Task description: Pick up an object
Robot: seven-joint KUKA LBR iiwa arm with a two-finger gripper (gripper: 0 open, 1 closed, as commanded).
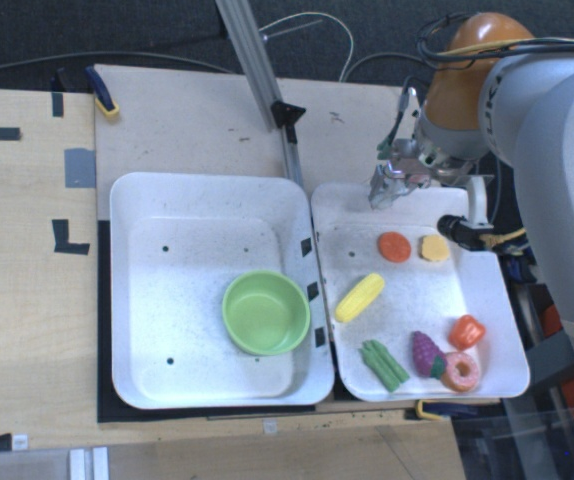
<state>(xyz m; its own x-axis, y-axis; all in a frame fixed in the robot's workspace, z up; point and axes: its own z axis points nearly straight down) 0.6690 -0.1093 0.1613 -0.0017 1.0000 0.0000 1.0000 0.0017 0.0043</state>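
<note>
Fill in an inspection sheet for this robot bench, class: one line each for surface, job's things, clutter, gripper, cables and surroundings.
Surface: pale wooden bench bearing two white bins side by side, left bin and right bin.
Job's things: right bin holds toy corn, orange disc, yellow piece, green vegetable, purple grapes, red pepper, pink doughnut.
Clutter: green bowl in left bin; dark tape marks on bench.
Gripper: gripper over right bin's far edge, nothing between fingers.
Cables: white cable behind bench.
Surroundings: metal pole slanting in.
</note>
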